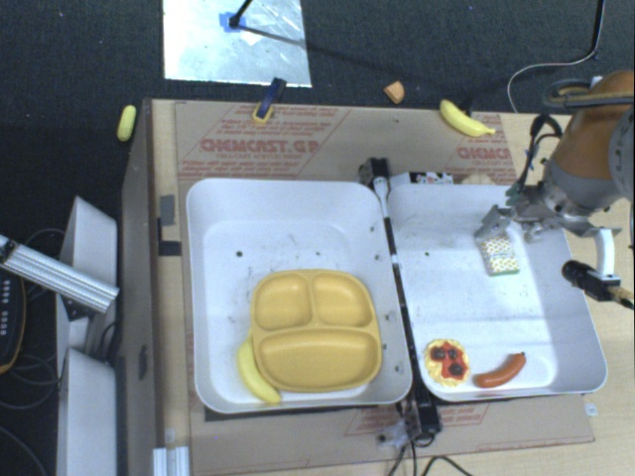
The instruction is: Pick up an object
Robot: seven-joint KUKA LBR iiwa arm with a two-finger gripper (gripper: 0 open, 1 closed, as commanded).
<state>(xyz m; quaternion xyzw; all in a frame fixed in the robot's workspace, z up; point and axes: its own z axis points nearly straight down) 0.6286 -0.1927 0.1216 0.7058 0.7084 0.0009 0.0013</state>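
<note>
- The left bin [213,228] is holding a yellow divided tray [316,327] and a banana [255,375] just beside the tray.
- The right bin [566,317] is holding a small pizza [447,360], a sausage [499,370] and a speckled sponge [500,256].
- The gripper [495,228] is hanging over the sponge; I cannot tell its opening.

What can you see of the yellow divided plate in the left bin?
The yellow divided plate looks like moulded plastic, with two small compartments at the back and one wide one in front, all bare. It lies flat, right way up, toward the front of the left bin. A banana lies against its front left edge.
</note>
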